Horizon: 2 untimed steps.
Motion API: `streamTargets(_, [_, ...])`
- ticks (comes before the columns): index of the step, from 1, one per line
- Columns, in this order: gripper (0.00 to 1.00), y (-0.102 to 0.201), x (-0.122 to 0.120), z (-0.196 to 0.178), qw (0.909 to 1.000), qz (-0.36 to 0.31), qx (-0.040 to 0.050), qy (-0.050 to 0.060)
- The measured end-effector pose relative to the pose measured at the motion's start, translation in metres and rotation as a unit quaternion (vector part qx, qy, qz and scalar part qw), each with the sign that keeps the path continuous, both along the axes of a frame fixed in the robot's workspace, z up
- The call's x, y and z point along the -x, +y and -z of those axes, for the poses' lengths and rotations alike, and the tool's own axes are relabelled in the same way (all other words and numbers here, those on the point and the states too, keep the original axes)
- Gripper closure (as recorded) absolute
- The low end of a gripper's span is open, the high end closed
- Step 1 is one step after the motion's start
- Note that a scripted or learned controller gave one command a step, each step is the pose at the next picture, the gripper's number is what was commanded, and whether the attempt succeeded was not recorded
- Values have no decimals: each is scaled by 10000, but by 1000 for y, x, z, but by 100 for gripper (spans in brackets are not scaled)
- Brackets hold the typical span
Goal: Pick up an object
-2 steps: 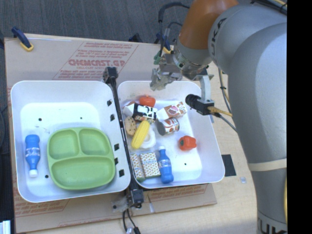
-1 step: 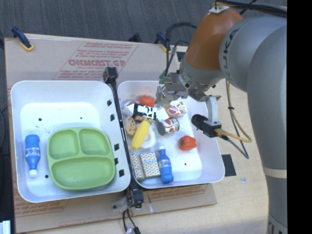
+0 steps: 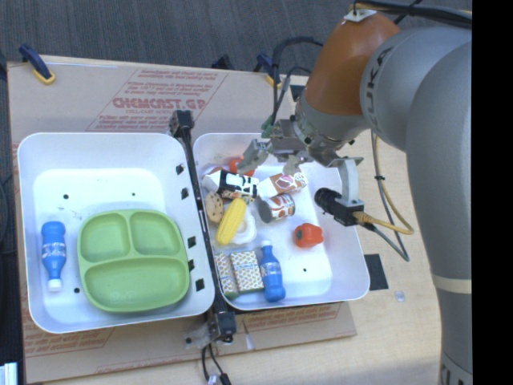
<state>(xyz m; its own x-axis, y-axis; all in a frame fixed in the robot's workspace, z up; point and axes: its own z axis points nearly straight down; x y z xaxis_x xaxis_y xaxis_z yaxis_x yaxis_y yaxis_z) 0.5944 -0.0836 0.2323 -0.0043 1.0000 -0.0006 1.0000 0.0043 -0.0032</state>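
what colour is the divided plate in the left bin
Light green. The divided plate shows plainly in the camera view, lying in the left bin.

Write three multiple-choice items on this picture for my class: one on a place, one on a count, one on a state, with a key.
1. Where does the green plate lie?
A. left bin
B. right bin
C. on the cardboard outside the bins

2. How many blue bottles are there?
A. one
B. two
C. four

3. How does the bottle in the left bin rest?
A. standing upright
B. lying flat
C. stacked on the plate

Key:
1 A, the plate sits on the left bin's floor.
2 B, one bottle beside the plate, another in the right bin.
3 B, its whole side shows, cap toward the near wall.
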Motion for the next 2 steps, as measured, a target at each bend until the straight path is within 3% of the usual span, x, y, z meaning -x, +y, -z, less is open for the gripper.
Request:
streamTargets(1, [0, -14, 16, 141, 10000, -5, 5, 3])
streamTargets(2, [100, -14, 16, 130, 10000, -32, 5, 7])
